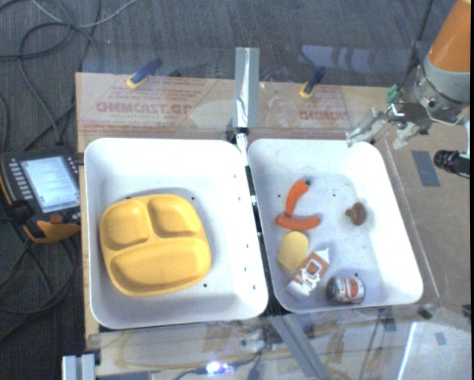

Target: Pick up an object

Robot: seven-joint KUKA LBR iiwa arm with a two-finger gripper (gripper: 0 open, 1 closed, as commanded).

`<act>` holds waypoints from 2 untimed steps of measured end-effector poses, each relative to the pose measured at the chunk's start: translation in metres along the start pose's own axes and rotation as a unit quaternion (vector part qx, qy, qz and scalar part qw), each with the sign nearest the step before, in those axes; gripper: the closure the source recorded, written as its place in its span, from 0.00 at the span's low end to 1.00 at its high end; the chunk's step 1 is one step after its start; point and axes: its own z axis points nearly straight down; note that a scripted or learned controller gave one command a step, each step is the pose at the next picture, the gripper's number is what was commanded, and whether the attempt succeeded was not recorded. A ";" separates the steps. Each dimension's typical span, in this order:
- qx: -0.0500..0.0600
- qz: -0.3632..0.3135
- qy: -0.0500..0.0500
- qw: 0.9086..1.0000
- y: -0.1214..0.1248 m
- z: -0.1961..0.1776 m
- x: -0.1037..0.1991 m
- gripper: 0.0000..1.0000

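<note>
The right bin (395, 212) holds several small objects. An orange carrot (297, 196) stands above a sausage (297, 222), with a yellow lemon-like piece (293, 249) below them. A white and orange carton (310, 273) and a small can (346, 290) lie near the front wall. A brown lump (356, 212) sits toward the right. My gripper (377, 128) hangs above the bin's far right corner with its fingers spread open and nothing between them.
The left bin (94, 172) holds a yellow divided tray (154, 242). A metal post (245, 93) rises between the bins at the back. A teach pendant (39, 188) lies off the bench at left. Two clamps (144, 72) hold the back board.
</note>
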 end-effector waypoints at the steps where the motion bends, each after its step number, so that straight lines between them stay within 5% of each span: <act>1: 0.001 -0.008 0.000 1.000 0.004 0.150 0.068 0.00; 2: -0.007 -0.022 -0.003 1.000 -0.028 0.169 0.076 0.00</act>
